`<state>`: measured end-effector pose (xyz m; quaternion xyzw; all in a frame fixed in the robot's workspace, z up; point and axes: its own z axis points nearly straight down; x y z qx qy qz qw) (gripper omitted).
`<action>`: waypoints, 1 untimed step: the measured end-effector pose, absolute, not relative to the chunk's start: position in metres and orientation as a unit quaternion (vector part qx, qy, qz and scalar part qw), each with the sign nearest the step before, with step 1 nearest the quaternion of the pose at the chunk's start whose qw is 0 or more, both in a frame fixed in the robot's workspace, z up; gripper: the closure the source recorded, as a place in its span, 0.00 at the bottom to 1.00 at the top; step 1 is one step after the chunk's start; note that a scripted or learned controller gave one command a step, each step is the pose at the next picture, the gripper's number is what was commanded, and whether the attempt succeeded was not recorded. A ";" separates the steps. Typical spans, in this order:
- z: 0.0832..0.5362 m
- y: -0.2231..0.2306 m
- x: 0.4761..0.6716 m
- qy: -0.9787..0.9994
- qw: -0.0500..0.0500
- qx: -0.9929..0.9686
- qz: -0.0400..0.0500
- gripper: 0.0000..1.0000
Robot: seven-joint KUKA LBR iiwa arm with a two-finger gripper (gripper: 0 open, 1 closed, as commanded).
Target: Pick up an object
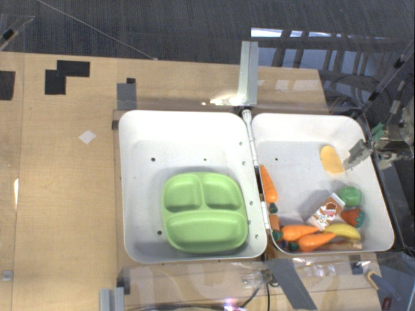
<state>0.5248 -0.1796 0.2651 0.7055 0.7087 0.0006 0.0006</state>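
One yellow-orange object (332, 159) lies alone on the right bin (292, 138) floor, just left of my gripper (358, 153), its long axis running up-and-down the bin. Whether I'm open or closed I cannot tell; I see nothing held. Carrots (311, 235) cluster below, toward the bin's near wall.

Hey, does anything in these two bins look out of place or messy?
Mostly tidy. The green tray lies flat in the left bin. In the right bin, one carrot leans against the divider wall, and the toy food is heaped in the near corner.
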 end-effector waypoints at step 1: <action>0.134 -0.204 0.494 0.696 0.006 0.718 0.004 0.00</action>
